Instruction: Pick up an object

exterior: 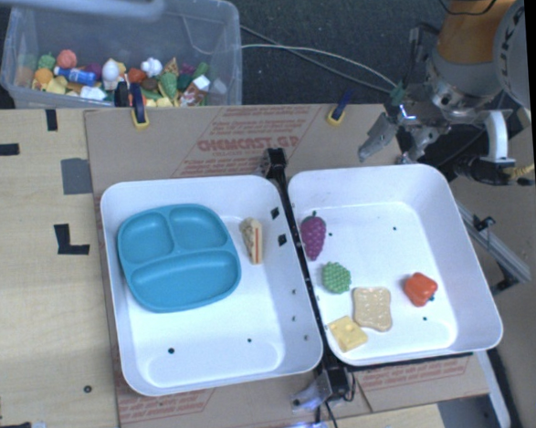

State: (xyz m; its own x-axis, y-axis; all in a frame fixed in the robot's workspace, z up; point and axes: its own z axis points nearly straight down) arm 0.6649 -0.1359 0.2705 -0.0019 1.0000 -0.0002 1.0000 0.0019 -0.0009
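Note:
The right bin (431, 188) holds a purple bunch of grapes (313, 235), a green bumpy piece (335, 276), a tan slice of toast (373, 308), a yellow cheese wedge (348, 333) and a red pepper (420, 287). In the left bin (205, 359) a small tan wedge-shaped food piece (252, 240) lies beside a blue divided plate (178, 256). My gripper (389, 145) hangs above the far edge of the right bin, well clear of every object. It is open, with nothing between its fingers.
A clear plastic box (120, 59) with several small toys stands at the back left, outside the bins. Yellow clamps (139, 115) (338, 114) hold the cardboard sheet under the bins. A black divider (294, 252) runs between the two bins.

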